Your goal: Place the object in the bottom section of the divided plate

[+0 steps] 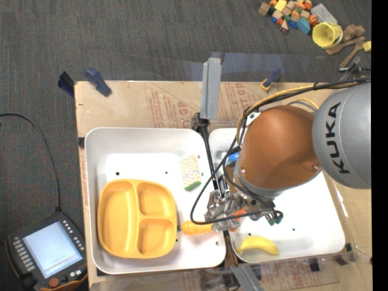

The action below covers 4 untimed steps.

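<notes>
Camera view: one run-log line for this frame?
gripper: over the divide between the bins, at carrot's right end | carrot: left bin floor, right of yellow divided plate | banana: right bin | plate sections: unfilled

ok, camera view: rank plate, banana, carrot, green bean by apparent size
1. plate, by far the largest
2-3. banana and carrot: look alike in length, and the tool covers the carrot's right end, so no ranking
4. green bean, smallest

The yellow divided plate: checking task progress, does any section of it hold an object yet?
No, the yellow divided plate has all three sections bare, and the orange carrot lies just right of its rim.
</notes>
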Each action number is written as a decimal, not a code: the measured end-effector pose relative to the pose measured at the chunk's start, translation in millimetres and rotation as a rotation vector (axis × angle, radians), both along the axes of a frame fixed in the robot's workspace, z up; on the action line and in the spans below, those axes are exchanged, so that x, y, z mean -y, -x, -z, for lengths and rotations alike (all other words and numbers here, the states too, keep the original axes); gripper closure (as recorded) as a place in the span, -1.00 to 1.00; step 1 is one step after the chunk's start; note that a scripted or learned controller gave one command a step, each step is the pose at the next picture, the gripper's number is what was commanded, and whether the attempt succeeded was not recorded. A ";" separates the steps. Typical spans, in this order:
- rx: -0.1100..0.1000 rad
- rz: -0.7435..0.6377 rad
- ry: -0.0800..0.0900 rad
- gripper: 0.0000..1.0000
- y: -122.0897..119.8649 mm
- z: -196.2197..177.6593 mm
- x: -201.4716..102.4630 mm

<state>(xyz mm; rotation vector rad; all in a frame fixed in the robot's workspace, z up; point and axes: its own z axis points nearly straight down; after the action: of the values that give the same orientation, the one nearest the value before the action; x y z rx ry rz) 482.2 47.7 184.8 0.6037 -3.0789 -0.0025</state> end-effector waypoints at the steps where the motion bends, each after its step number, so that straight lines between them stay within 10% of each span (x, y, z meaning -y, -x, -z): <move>1: -0.002 0.005 -0.001 1.00 -1.0 -7.5 -0.3; 3: -0.004 0.018 -0.004 1.00 -3.2 -22.2 -0.7; 4: -0.005 0.018 -0.004 -1.00 -3.2 -22.2 -0.6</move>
<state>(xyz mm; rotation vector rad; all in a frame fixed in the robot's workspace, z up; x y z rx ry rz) 485.4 48.2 207.0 0.5750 -3.0805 -0.0097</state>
